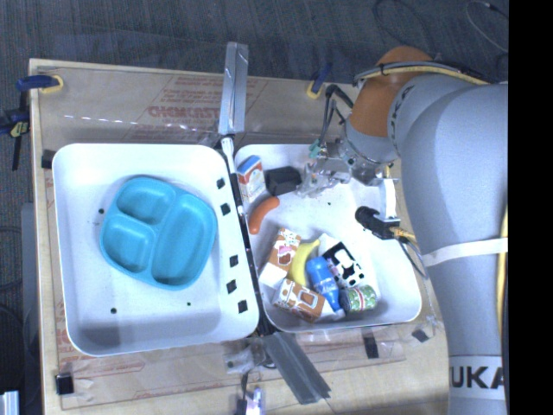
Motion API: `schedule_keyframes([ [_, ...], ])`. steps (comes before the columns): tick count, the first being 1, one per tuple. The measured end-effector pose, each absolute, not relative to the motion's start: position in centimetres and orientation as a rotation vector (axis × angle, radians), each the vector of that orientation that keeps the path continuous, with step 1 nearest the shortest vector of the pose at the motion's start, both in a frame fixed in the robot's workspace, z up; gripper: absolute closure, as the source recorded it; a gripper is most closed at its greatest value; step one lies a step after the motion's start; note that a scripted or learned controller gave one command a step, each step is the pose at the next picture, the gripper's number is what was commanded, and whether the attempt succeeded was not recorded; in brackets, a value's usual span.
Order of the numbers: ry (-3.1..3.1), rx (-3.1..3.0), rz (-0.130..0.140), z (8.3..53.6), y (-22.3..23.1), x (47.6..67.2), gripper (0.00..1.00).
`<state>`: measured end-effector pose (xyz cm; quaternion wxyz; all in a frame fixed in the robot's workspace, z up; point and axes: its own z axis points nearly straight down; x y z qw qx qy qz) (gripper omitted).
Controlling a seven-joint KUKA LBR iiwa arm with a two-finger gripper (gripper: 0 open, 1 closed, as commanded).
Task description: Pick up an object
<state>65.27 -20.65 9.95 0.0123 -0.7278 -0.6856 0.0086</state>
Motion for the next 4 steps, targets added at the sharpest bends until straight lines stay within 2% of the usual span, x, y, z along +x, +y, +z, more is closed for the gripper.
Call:
schedule_keyframes([
  [1,-2.139,-2.267,0.026,10.0,-20.6,65.3,0.00],
  [2,-2.157,-2.284,0.001,18.3,-20.5,65.7,0.00],
  [3,-2.110,-2.347,-0.013,11.4,-20.7,66.2,0.00],
  [4,-2.256,-2.221,-0.017,11.1,-20.8,66.5,0.00],
])
